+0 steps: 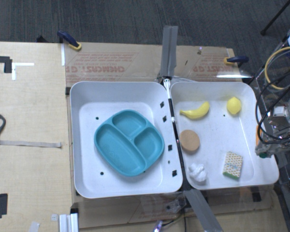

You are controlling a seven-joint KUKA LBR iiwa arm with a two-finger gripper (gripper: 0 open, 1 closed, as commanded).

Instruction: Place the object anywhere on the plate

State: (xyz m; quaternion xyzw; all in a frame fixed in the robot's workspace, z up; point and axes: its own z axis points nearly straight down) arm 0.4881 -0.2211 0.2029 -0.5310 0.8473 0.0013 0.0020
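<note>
— Plate (129, 142) sits in the left bin (82, 129). Right of it: banana (195, 111), lemon (234, 106), brown disc (189, 140), white lump (198, 173), sponge (233, 165).

— Gripper (270, 146)?

— Far right of the plate, past the bin edge; its grip can't be made out.

Lab bench: 2 clamped white bins (77, 129), cables (275, 81).

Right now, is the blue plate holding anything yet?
Empty. The blue plate shows bare compartments in the left bin.
</note>
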